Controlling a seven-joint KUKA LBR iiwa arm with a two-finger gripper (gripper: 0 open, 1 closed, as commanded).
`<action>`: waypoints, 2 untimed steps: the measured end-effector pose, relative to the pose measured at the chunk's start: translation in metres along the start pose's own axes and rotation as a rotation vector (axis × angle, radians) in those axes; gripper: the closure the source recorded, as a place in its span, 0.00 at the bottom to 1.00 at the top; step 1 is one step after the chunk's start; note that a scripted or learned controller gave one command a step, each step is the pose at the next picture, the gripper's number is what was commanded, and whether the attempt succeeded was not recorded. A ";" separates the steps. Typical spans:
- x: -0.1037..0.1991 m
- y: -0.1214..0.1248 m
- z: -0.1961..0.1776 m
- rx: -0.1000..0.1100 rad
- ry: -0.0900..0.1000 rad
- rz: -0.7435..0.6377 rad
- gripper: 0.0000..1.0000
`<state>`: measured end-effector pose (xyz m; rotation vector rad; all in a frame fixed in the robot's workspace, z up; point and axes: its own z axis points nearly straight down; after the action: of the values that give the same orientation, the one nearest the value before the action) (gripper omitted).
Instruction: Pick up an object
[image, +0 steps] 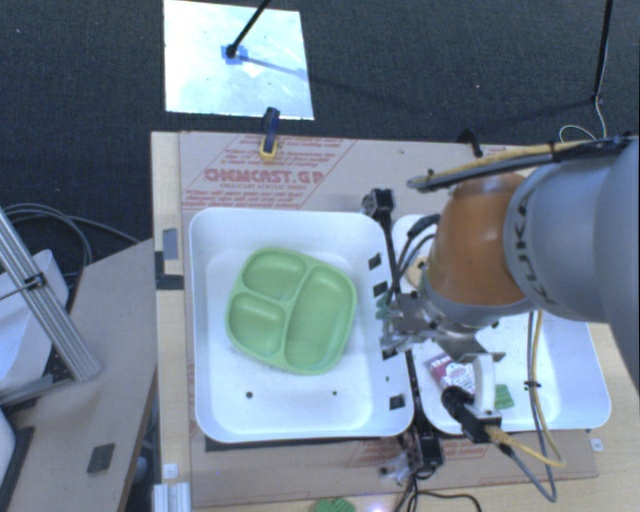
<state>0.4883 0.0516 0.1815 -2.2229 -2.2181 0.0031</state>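
Note:
A light green divided plate lies in the middle of the left bin. My arm hangs low over the right bin and hides most of it. My gripper points down at that bin's near left part. Just below it a small pink and white packet peeks out; whether the gripper touches it is unclear. A small green piece lies to the right of the packet.
The divider between the two bins carries black clips right beside my gripper. A sheet of cardboard with red print lies under the bins. A grey side table stands at the left.

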 end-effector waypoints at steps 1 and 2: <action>-0.117 -0.001 -0.109 -0.014 -0.004 0.006 1.00; -0.061 -0.001 -0.064 -0.003 0.002 -0.010 1.00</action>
<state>0.4871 -0.0091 0.2460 -2.2125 -2.2293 -0.0018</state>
